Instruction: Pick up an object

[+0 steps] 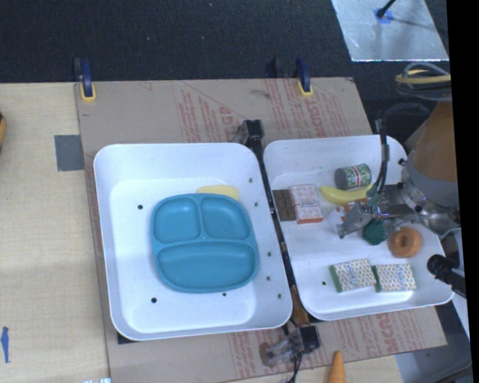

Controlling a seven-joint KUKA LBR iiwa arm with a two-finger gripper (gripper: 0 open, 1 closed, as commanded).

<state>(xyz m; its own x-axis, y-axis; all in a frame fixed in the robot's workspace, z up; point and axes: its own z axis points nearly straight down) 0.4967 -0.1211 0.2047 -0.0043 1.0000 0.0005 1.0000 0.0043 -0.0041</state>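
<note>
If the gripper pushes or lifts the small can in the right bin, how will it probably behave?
The small can lies on its side, so a push would likely make it roll. Its round body looks rigid, so it may slip from flat jaws. The banana lies against it and could block rolling that way.

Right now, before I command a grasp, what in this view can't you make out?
- Gripper finger state: too small and cluttered.
- Round dark green object: partly hidden under the gripper.
- Pale yellow item: mostly covered by the blue divided plate.
- Small red-and-white box: label unreadable.
</note>
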